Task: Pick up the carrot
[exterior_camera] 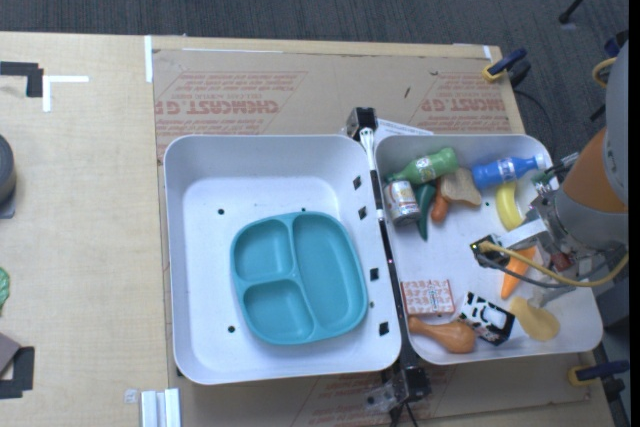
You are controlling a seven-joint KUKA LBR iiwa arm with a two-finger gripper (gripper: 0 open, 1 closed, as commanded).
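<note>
Carrot [511, 277] is in the right bin [450, 250], in its right half, about midway between the far and near edges. It lies at a slant, with the narrow end toward the near edge.

Gripper [548, 260] is right over it, on the side toward the bin's right edge. The carrot's upper end disappears under the gripper hardware. Can't tell whether the gripper is open or closed, or whether it is touching the carrot; it's too cluttered there.

Around it in the same bin:
- Banana [509, 205] is just beyond the carrot, with the blue bottle [505, 170] past it near the far right corner.
- A pale yellow piece [538, 321] is just beside the carrot's tip, by the near edge.
- A black-and-white piece [488, 317], drumstick [443, 335] and box [427, 295] sit along the near edge, left of the carrot.
- Green bottle [428, 165], can [402, 200] and bread [460, 187] are at the far left corner, well apart from the carrot.

Left bin [200, 215] holds a teal divided plate [345, 265], roughly centred.
</note>
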